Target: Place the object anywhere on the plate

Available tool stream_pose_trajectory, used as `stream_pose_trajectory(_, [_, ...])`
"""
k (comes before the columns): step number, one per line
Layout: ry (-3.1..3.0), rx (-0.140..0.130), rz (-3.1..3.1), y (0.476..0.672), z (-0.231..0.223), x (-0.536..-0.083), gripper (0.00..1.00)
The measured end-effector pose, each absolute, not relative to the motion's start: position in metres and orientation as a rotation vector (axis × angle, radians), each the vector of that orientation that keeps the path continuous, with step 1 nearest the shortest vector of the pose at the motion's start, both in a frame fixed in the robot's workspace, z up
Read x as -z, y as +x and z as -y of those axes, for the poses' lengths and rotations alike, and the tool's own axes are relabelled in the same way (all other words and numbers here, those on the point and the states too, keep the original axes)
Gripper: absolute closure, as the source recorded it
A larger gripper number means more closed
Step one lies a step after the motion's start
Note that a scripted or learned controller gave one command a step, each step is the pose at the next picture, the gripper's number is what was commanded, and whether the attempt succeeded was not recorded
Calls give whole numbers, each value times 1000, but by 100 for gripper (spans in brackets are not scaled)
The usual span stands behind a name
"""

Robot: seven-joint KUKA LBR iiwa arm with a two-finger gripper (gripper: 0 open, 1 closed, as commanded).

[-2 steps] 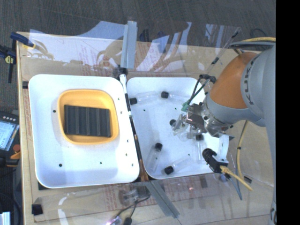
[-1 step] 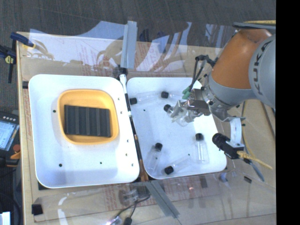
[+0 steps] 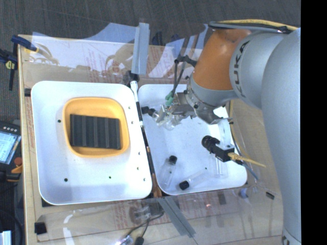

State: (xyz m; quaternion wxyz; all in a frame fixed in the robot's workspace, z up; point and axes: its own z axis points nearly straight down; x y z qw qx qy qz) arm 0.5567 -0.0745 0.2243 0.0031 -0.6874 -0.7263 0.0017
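A pale bench (image 3: 76, 219) stands on dark carpet (image 3: 76, 9) and bears two white bins. The yellow plate (image 3: 94, 106), ribbed dark at its middle, lies in the left bin (image 3: 46, 180). Right of the plate, past both bin walls and lower, the right bin (image 3: 196, 131) holds the near vial (image 3: 168, 170) and far vial (image 3: 192, 179), clear with black caps. The gripper (image 3: 166, 114) hangs just right of the plate; whether it is spread or closed cannot be told.

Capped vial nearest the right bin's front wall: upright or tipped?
Tipped. The vial lies on its side on the right bin floor, clear body stretched out sideways from its black cap.
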Motion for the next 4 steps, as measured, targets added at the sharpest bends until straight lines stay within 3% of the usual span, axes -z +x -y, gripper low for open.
stream_pose_trajectory(1, [-1832, -2, 2551, 572, 28, -227, 100])
stream_pose_trajectory(2, [-1833, -2, 2551, 572, 28, -227, 0])
stream_pose_trajectory(3, [-1906, -3, 2495, 603, -51, -213, 0])
stream_pose_trajectory(4, [-1800, 0, 2575, 607, -99, -207, 0])
